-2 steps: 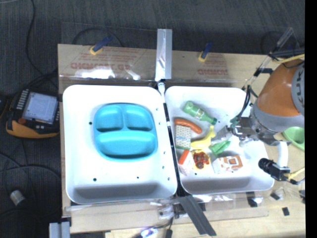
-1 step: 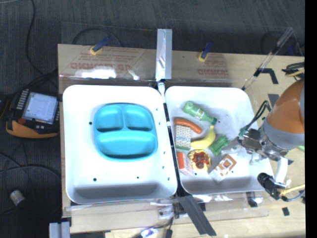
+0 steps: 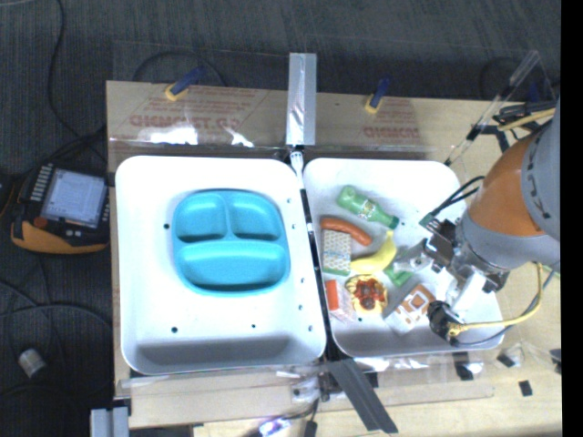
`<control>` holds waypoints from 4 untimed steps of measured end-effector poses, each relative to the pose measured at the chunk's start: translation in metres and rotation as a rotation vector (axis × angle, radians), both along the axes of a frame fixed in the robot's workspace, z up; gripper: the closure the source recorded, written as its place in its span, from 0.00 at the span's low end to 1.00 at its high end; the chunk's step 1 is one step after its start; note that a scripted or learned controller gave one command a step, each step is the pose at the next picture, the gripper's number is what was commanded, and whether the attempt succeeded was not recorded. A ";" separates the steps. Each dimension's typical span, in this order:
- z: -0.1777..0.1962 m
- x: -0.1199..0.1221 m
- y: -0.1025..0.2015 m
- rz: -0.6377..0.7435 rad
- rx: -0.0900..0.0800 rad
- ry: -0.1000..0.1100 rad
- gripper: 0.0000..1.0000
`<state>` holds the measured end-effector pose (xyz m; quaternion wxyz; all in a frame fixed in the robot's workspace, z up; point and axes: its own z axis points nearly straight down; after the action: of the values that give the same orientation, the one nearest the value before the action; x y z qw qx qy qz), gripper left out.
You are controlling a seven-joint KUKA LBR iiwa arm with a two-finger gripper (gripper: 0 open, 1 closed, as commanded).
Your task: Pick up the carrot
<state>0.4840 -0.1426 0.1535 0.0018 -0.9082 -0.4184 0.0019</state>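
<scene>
Left bin (image 3: 137, 271): we log a blue divided plate (image 3: 230, 241). Right bin (image 3: 437, 173): arm's gripper (image 3: 428, 260), finger state we cannot tell. Carrot (image 3: 347, 228) lies touching banana (image 3: 378, 256) and green bottle (image 3: 366, 206); we judge crowding risks a wrong grab.

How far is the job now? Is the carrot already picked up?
Not yet. The carrot lies in the right bin, beside the banana. The gripper is over that bin, right of the carrot, with nothing seen in it. Reaching, grasping and lifting remain.
</scene>
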 end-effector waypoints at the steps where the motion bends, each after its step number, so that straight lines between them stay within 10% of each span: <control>1: -0.056 0.005 0.041 -0.323 -0.011 -0.028 0.00; 2: -0.058 0.030 0.040 -0.668 -0.010 -0.022 0.00; 4: 0.113 0.017 -0.054 -0.387 -0.007 0.000 0.00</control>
<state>0.5012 -0.1964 0.2668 -0.0011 -0.9718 -0.2358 0.0031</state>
